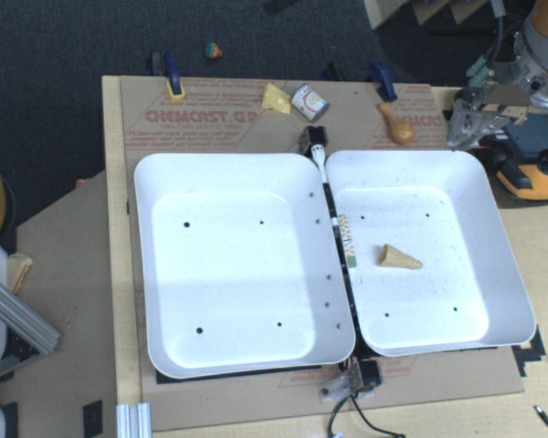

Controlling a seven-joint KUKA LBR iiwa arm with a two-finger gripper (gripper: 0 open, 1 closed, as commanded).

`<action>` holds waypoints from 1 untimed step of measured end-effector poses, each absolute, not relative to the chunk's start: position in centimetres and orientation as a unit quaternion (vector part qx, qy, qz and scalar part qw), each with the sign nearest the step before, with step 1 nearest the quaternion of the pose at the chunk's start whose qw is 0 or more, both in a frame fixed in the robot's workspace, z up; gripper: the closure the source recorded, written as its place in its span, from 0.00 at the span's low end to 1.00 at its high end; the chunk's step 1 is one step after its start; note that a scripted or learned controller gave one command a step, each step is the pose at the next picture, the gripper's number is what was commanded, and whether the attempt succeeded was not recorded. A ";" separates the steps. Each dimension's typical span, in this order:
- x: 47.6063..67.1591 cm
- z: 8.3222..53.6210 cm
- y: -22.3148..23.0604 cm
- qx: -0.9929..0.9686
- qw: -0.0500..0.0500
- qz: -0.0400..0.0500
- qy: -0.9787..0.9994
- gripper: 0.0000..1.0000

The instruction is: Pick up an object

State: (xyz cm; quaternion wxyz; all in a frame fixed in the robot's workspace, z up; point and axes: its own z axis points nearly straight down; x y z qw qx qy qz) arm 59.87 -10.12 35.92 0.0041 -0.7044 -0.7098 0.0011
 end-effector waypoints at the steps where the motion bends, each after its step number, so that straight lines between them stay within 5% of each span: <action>1: 63.5 26.7 -1.6 -0.704 0.005 0.002 -0.710 1.00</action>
